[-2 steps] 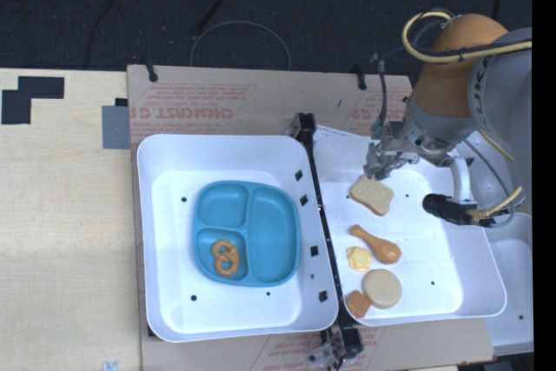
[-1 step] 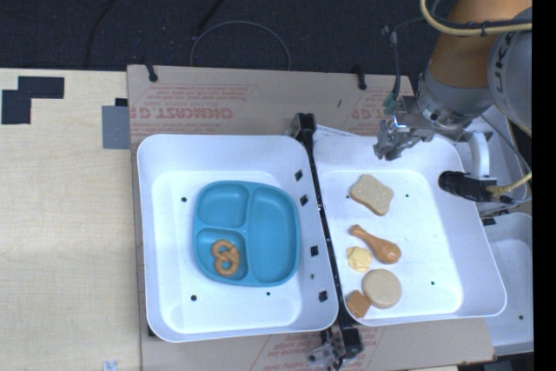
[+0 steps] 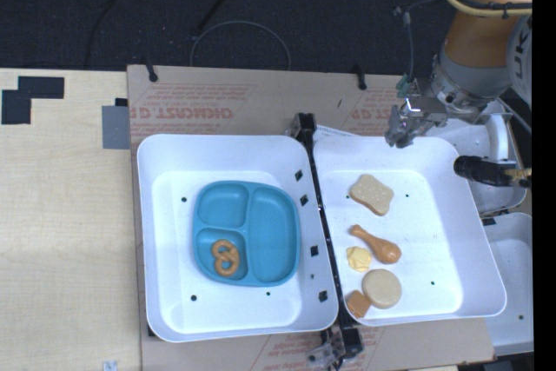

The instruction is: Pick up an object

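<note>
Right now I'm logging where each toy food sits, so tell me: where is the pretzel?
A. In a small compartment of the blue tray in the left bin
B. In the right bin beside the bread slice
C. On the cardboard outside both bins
A: the pretzel lies in the lower-left small compartment of the blue tray, inside the left bin.

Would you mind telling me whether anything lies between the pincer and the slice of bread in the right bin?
Nothing visible does: the pincer hangs over the bin's far rim, with bare white floor between it and the bread slice.
</note>
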Robot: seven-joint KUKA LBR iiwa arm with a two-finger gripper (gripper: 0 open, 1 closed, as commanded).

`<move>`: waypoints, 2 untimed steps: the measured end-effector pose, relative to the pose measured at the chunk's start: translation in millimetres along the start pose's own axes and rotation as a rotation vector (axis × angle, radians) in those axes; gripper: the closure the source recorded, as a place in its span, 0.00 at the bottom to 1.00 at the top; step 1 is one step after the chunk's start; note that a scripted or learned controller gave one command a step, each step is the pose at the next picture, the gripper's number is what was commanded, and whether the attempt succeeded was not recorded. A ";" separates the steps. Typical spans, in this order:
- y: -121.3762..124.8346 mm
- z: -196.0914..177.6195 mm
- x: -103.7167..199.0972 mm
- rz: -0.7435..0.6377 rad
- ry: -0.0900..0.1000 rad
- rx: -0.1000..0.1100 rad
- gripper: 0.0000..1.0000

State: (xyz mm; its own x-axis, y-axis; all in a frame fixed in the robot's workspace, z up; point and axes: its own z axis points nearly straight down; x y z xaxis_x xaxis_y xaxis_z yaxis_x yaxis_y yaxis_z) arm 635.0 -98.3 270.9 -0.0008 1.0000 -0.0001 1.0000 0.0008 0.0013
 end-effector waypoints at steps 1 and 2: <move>-27.6 9.5 45.1 -0.002 0.001 0.007 1.00; -41.1 26.9 97.0 -0.003 0.002 0.007 1.00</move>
State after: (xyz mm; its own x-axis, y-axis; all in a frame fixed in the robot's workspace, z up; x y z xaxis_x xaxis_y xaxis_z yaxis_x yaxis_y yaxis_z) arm 593.9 -1.4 244.0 -0.0041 1.0000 0.0020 1.0000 0.0041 -0.0060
